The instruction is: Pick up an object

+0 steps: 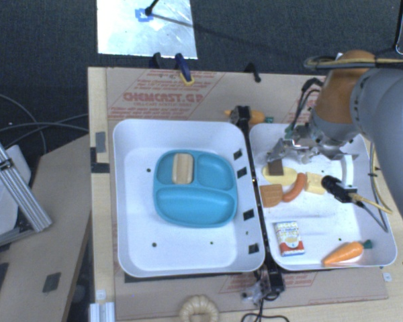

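Lying in the right bin (383, 250) at centre-right of frame, a toy sausage (294, 188) runs diagonally from lower left to upper right among flat food pieces (277, 180). The gripper (281, 154) hangs just up-left of it; whether anything is grasped cannot be told.

The arm (383, 106) is a thick, rounded tube of smooth pale grey. Above the wrist runs a broad orange band (336, 99) with a soft sheen. Thin dark cables loop along the band's left side. Below it sits the pincer (285, 149), a small cluster of silvery metal and dark parts, too small to tell finer detail.
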You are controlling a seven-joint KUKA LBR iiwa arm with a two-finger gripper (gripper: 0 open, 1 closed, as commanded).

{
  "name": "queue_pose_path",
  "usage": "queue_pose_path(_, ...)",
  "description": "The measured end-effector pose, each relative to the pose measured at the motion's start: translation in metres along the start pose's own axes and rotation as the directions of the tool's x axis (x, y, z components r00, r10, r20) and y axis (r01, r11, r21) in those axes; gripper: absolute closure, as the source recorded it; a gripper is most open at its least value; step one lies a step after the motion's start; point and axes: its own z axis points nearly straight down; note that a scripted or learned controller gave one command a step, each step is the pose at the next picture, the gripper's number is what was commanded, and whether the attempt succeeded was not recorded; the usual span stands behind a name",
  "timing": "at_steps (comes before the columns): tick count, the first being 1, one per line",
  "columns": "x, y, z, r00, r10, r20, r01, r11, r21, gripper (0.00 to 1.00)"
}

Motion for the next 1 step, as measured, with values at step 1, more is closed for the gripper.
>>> queue_pose_path(1, -0.0002, 0.0001, -0.0105, 1.000, 0.000, 0.001, 0.000, 1.000, 0.000, 1.00)
